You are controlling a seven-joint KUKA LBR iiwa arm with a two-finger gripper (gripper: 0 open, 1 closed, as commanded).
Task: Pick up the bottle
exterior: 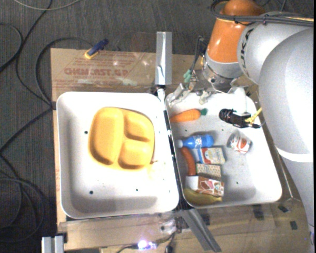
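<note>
The bottle (196,141) lies on its side in the right bin (263,186), below the carrot (187,115), while the gripper (192,95) hovers at the bin's far edge, apparently empty-handed, its grip state indiscernible.

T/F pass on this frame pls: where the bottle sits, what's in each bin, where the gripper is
1. The blue bottle lies in the right bin. True.
2. The yellow tray is in the right bin. False: it lies in the left bin.
3. The gripper is at the right bin's far edge, near the carrot. True.
4. The bottle is between the gripper's fingers. False: it lies on the bin floor, apart from the gripper.
5. The carrot lies nearer the camera than the bottle. False: it is farther.
</note>
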